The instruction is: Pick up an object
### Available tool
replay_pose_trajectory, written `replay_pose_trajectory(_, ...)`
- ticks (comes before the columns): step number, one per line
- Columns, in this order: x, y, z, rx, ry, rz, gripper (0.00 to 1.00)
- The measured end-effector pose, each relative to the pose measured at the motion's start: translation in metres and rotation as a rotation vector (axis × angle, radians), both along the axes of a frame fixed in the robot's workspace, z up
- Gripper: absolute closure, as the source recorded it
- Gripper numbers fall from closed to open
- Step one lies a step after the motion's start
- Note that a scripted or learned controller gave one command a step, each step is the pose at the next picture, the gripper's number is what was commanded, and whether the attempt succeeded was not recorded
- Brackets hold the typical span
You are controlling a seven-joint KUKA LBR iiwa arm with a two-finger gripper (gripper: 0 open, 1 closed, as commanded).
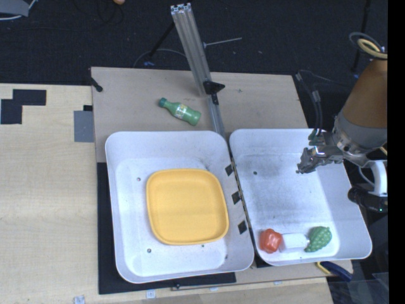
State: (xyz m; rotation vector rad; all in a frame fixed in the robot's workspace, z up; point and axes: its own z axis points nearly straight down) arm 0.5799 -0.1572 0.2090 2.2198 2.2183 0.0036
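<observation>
Gripper (308,163) hangs over the right bin (278,189) near its far right side — nothing between its fingers, though how wide they sit I can't tell. Along the near wall lie a red object (271,240), a white piece (293,240) and a green bumpy object (318,238). Left bin (126,170) holds a yellow plate (186,206); a green bottle (180,111) lies on the bench behind.

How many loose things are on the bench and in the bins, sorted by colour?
Green: 2 – bottle, grapes
Yellow: 1 – plate
Red: 1 – pepper
White: 1 – block
Total: 5
</observation>
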Motion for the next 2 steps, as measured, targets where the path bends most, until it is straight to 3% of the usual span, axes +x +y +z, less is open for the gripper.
replay_pose_trajectory(2,0.03,0.113,-0.001,0.002,0.004,0.005,1.0)
